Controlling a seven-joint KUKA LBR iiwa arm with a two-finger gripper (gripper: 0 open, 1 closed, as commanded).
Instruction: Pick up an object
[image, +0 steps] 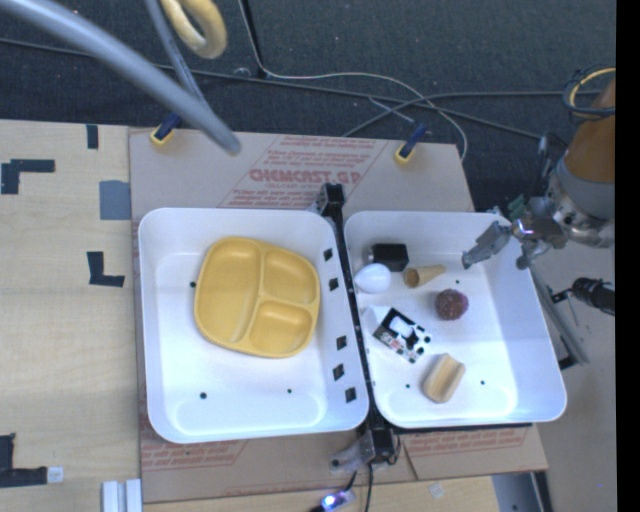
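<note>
My gripper (505, 250) hovers over the right bin's far right edge, its two fingers spread open with nothing between them. Below and to its left in the right bin (520, 395) lie a dark red ball (451, 304), a small tan cone (424, 275), a white egg-shaped thing (373, 278), a black block (388, 255), a black-and-white printed piece (402, 334) and a tan bread-like roll (443, 379). The red ball is the nearest to my gripper.
The left bin (175, 400) holds a yellow divided plate (257, 296). A black divider (345, 300) runs between the bins. Cables cross the dark floor behind the bench, and a grey tube slants across the top left.
</note>
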